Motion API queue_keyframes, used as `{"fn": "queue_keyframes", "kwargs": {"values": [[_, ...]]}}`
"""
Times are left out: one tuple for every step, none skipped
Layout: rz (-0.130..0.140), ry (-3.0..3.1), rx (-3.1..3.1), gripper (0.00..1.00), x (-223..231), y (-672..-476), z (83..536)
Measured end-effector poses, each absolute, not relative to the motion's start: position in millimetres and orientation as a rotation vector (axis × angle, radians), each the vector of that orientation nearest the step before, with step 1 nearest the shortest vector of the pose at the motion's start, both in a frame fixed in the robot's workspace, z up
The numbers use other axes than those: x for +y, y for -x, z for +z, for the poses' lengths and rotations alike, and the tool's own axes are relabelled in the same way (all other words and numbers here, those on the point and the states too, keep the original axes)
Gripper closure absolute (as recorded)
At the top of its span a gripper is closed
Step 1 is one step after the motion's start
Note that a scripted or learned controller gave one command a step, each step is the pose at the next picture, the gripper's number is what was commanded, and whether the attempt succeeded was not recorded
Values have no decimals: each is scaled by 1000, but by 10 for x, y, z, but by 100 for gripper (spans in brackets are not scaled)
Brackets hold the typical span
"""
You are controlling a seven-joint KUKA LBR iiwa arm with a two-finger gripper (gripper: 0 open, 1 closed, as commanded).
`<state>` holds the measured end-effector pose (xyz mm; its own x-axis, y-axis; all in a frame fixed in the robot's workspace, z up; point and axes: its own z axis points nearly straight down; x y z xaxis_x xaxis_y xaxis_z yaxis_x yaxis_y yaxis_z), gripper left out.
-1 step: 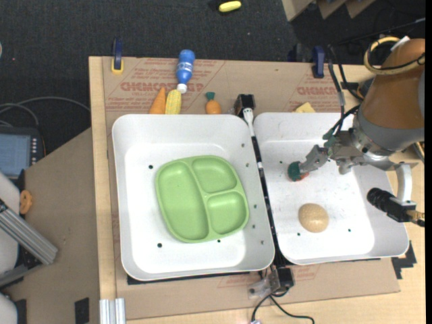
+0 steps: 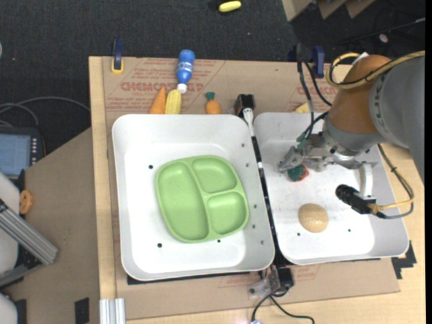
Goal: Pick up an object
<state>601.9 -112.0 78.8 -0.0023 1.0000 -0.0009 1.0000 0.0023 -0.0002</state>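
My gripper [image 2: 298,159] hangs low over the left middle of the right white bin [image 2: 385,238]. A small green and red object [image 2: 297,173] lies right under its tip, touching it or nearly so; whether it is gripped I cannot tell. A tan round lump [image 2: 313,217] rests on the bin floor nearer the front, apart from the gripper. In the left white bin [image 2: 135,208] sits a green divided plate [image 2: 201,197].
Behind the bins on the bench lie a blue and white bottle [image 2: 184,66], an orange carrot [image 2: 158,102], a yellow corn cob [image 2: 173,101], a small carrot [image 2: 212,104] and a black object [image 2: 244,104]. A yellow item [image 2: 229,6] lies on the dark floor beyond.
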Motion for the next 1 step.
{"fn": "queue_keyframes", "kwargs": {"values": [[3, -2219, 2218, 100, -1126, -6018, 958]]}}
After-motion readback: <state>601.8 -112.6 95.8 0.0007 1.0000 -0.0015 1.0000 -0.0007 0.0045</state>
